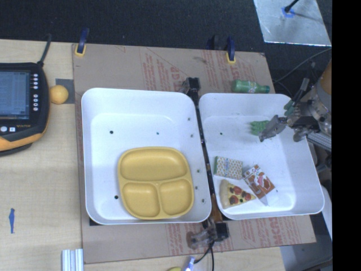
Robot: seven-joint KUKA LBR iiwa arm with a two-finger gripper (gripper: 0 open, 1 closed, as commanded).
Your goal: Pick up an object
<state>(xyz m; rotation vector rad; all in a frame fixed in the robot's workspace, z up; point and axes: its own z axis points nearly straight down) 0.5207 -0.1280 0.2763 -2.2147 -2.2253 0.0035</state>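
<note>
Two shallow white plastic bins sit side by side on a brown cardboard sheet [146, 66]. The left bin [98, 109] holds a yellow three-compartment plastic tray [155, 181] in its lower half. The right bin [302, 179] has a small green crumpled object [259, 126] near its upper middle. Lower left in that bin: a small patterned green-white card [228, 166], a toy pizza slice [237, 195] and a red-white snack packet [258, 180], all close together.

The grey two-finger gripper [269, 131] reaches in from the right edge, tips at the green object, touching or just beside it; can't tell whether it's gripping.

A green bottle [251, 86] lies above the right bin. A black-orange teach pendant [20, 109] sits at far left, with a yellow ball [58, 94] beside it.
</note>
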